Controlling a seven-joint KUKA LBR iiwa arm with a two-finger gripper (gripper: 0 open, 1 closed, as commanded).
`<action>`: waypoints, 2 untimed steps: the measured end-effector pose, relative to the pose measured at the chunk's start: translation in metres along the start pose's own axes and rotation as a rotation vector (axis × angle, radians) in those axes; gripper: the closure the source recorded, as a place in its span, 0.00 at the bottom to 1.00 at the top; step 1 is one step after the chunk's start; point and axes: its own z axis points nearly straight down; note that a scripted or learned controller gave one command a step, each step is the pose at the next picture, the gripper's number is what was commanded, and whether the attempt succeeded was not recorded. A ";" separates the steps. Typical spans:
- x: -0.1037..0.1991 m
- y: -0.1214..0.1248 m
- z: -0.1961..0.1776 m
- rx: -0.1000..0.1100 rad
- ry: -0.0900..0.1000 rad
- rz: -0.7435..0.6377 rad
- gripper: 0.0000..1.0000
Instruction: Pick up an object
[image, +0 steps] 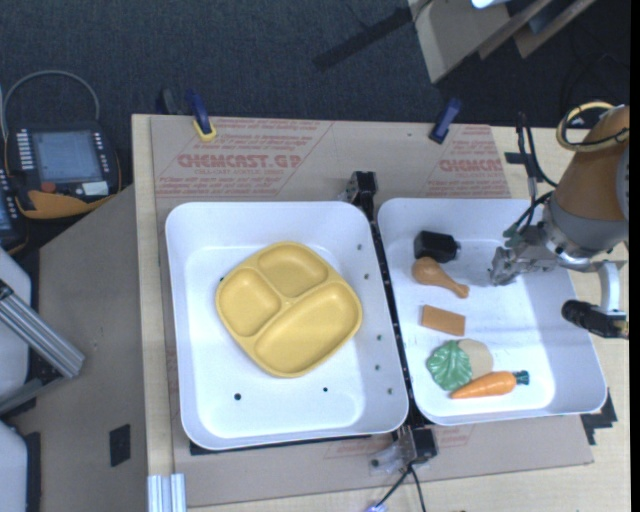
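The right bin (560, 390) holds a black block (436, 245), a tan chicken drumstick (439, 277), an orange-brown slab (442, 320), a green leafy vegetable (452, 366) on a pale round piece, and an orange carrot (487, 385). My gripper (507, 265) hangs over the upper right part of this bin, to the right of the drumstick and the black block. Nothing shows between its fingers.
The left bin (190, 300) carries a yellow sectioned plate (288, 308). A black clamp (361, 186) sits at the bins' far junction and a cable fitting (408, 448) at the near one. The arm's orange band (592, 185) and grey wrist cover the right bin's far right edge.
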 end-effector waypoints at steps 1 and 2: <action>-0.005 -0.007 -0.044 -0.008 -0.003 0.001 1.00; -0.004 0.003 -0.087 -0.010 -0.003 -0.001 1.00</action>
